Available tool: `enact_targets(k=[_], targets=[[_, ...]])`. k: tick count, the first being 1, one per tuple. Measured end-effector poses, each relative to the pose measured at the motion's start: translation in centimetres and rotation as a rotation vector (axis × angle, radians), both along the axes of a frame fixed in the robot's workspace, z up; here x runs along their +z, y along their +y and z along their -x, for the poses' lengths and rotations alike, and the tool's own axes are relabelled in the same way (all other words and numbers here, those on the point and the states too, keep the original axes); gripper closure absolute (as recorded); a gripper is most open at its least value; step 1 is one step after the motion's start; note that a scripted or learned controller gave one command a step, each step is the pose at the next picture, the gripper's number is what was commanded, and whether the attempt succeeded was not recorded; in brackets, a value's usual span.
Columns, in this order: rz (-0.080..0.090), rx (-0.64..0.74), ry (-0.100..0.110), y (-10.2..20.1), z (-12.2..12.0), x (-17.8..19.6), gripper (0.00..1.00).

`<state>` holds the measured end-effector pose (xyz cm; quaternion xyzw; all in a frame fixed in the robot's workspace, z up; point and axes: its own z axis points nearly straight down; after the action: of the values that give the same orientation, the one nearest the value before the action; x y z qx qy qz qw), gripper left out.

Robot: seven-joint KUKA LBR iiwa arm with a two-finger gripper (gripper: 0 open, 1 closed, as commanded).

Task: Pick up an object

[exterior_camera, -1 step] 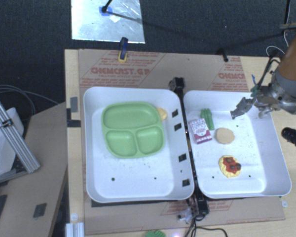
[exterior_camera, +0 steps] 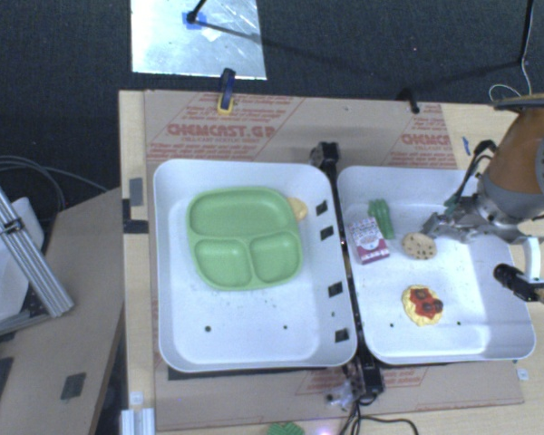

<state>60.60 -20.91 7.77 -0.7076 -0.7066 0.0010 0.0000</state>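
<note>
Left bin [exterior_camera: 177,333] holds divided tray [exterior_camera: 246,237], small item [exterior_camera: 296,208] at tray's right rear corner, right bin [exterior_camera: 503,338] holds carton [exterior_camera: 366,240] at left, stick [exterior_camera: 381,217] just behind it, cookie [exterior_camera: 419,246] to its right, pizza toy [exterior_camera: 422,304] nearer front, gripper [exterior_camera: 446,224] over bin beside cookie.

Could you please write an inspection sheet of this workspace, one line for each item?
Surface: bench covered with printed cardboard, bearing left bin and right bin.
Job's things: green divided tray in left bin, a yellow piece at its edge; in right bin a cookie, green piece, small pink carton, pizza toy.
Clutter: yellow clamp at bench's far edge.
Grippers: gripper low over right bin, beside cookie; finger state unclear.
Cables: white cable top right; cables at left.
Surroundings: dark carpet, metal sheet.
</note>
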Motion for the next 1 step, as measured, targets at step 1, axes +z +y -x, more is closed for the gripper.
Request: enact_targets(k=[1], targets=[[-0.001,0.005,-0.006,0.27,-0.81,0.77,0.0]])
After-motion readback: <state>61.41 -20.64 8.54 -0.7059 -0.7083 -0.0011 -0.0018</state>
